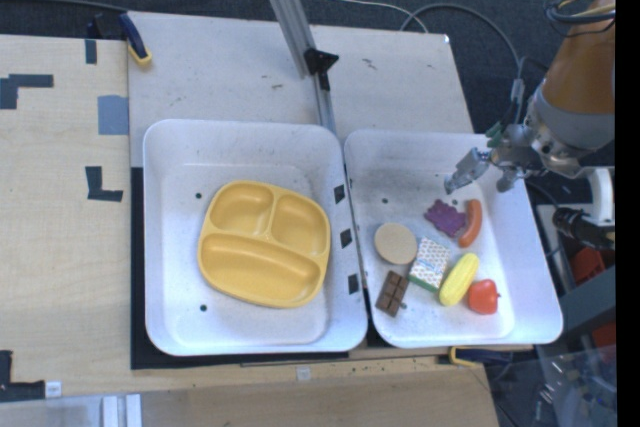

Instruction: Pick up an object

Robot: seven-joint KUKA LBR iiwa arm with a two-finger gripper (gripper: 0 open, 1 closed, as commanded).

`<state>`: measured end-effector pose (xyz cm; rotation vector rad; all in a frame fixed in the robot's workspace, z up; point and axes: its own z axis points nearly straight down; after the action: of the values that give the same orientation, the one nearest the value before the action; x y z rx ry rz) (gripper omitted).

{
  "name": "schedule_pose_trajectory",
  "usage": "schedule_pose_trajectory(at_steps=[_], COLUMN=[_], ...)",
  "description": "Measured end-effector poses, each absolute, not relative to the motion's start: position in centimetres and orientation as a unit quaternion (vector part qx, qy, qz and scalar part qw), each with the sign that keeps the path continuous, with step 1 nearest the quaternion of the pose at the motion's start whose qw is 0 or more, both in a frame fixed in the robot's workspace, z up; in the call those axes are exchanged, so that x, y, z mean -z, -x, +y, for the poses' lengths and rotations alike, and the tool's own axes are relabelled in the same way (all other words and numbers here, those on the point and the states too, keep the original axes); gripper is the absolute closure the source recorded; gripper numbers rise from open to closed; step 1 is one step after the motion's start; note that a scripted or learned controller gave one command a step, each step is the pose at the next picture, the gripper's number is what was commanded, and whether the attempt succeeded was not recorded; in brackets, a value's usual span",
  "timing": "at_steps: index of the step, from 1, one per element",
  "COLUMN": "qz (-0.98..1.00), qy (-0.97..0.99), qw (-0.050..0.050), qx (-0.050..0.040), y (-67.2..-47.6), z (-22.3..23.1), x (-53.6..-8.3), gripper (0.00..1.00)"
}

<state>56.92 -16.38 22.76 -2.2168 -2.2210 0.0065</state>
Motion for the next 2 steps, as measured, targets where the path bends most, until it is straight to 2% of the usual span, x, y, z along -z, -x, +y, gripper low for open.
schedule_pose_trajectory(at_steps=[1,2], qz=[-0.707,-0.708], qy=[0.707,0.706], qw=[0.003,0.003], qx=[-0.0028,-0.0022], y=[-56.3,-57.0], z=[-16.8,-16.1], x=[-16.5,-11.1], gripper=[0.0,0.0])
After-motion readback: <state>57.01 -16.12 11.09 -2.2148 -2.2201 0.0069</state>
